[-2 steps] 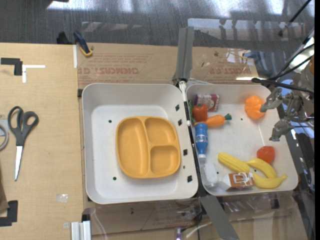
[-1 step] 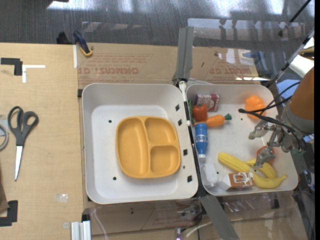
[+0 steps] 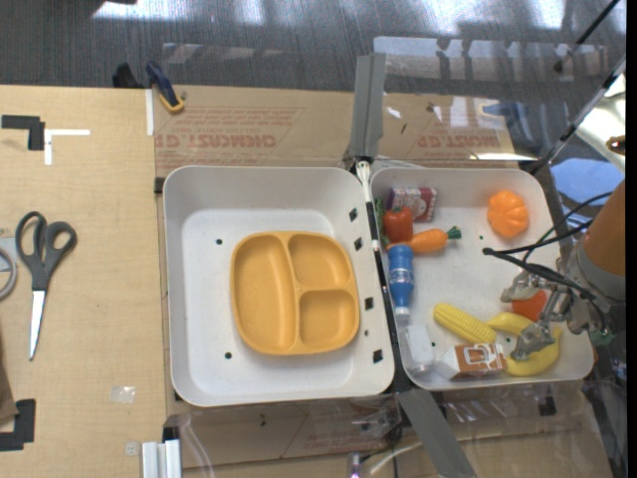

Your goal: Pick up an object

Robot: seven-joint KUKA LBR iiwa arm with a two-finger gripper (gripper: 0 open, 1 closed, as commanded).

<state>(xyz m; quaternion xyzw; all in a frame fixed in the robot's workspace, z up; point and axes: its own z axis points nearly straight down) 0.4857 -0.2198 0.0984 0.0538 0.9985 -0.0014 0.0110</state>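
The bench [image 3: 90, 366] carries 2 shallow white bins side by side. The left bin [image 3: 189, 297] holds 1 yellow divided plate [image 3: 296, 292] with 3 compartments, lying flat near the bin's centre.

The right bin [image 3: 478, 277] holds the loose items. A banana [image 3: 532, 358] lies in the near right corner, its long axis running roughly left to right, curved, with 1 end rising toward the bin's middle. An ear of corn [image 3: 465, 323] lies just left of it, long axis slanted from upper left to lower right. A small orange-and-white box [image 3: 478, 359] sits just beside the corn's lower end, touching or nearly touching the banana. A blue bottle [image 3: 400, 278] lies along the bin's left wall, long axis running away from the camera. A carrot [image 3: 431, 240] points its green end to the right. A red pepper [image 3: 398, 223] and a red can [image 3: 418, 202] sit in the far left corner. An orange pumpkin [image 3: 508, 213] sits in the far right part, well apart from the rest.

The arm [image 3: 607, 252] enters from the right, wrist tilted downward over the near right corner. The gripper [image 3: 530, 317] hangs low over the banana, its 2 metal fingers [image 3: 537, 339] spread apart and gripping nothing; 1 fingertip is at or just above the banana's upper surface. An orange item beneath the gripper is too hidden to identify.

Scissors [image 3: 42, 267] lie on the bench, well left of the bins.
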